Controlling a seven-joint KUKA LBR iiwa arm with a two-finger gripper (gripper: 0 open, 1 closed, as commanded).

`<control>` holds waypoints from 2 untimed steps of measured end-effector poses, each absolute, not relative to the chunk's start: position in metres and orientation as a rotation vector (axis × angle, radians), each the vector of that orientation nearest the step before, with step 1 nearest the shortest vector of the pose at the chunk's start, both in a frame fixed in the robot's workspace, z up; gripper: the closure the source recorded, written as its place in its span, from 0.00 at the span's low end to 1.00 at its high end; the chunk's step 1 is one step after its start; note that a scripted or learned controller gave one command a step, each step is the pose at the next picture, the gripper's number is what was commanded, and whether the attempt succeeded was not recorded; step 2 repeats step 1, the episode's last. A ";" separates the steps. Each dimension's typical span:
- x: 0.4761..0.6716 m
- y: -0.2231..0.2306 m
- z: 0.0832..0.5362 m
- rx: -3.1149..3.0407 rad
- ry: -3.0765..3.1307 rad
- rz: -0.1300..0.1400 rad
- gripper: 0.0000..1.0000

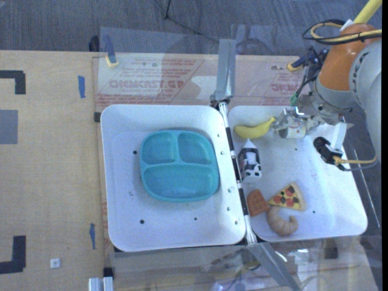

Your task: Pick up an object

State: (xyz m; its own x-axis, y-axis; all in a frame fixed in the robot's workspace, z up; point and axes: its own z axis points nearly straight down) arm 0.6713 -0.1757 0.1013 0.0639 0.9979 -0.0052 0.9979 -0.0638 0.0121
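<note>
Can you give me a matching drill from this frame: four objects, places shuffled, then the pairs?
Things:
1. turquoise divided plastic plate
2. yellow toy banana
3. toy pizza slice with red toppings
4. tan toy croissant

Places:
A. right bin, near front edge
B. right bin, back-left corner
C. middle of left bin
D. right bin, just behind the croissant

Pairs: 1-C, 2-B, 3-D, 4-A

Blue divided plate (179, 165) in left bin (115, 180); banana (253, 129), pizza slice (289, 197), croissant (283, 220) in right bin (339, 205).
</note>
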 end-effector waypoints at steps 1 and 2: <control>0.668 -0.131 0.216 2.273 2.164 0.002 1.00; 0.668 -0.131 0.216 2.273 2.164 0.002 1.00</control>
